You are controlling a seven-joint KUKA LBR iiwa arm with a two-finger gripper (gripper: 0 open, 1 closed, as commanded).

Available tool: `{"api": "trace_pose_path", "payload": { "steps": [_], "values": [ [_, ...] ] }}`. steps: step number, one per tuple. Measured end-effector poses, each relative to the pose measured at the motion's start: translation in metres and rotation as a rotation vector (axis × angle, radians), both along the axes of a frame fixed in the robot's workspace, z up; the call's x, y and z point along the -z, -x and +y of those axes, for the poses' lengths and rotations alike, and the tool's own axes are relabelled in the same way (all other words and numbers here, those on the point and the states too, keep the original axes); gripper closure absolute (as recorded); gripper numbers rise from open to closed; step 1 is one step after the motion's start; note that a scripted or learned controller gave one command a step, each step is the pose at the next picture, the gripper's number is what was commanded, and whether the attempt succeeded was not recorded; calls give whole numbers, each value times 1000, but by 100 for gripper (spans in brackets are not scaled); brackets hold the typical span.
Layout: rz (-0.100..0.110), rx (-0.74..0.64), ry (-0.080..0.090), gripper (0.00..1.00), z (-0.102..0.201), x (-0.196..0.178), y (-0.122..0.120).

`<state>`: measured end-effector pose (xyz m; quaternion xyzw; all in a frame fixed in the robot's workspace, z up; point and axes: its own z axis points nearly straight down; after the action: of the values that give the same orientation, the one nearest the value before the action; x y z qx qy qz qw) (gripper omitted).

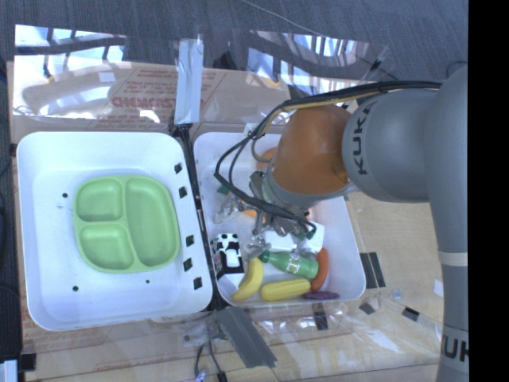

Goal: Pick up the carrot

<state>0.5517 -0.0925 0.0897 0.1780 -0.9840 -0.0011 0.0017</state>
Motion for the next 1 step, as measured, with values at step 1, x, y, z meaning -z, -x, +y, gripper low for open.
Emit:
{"api": "trace_pose_path", "payload": {
  "steps": [1],
  "values": [
    [-3,-7,4,100,-1,-11,-2]
  ]
}}
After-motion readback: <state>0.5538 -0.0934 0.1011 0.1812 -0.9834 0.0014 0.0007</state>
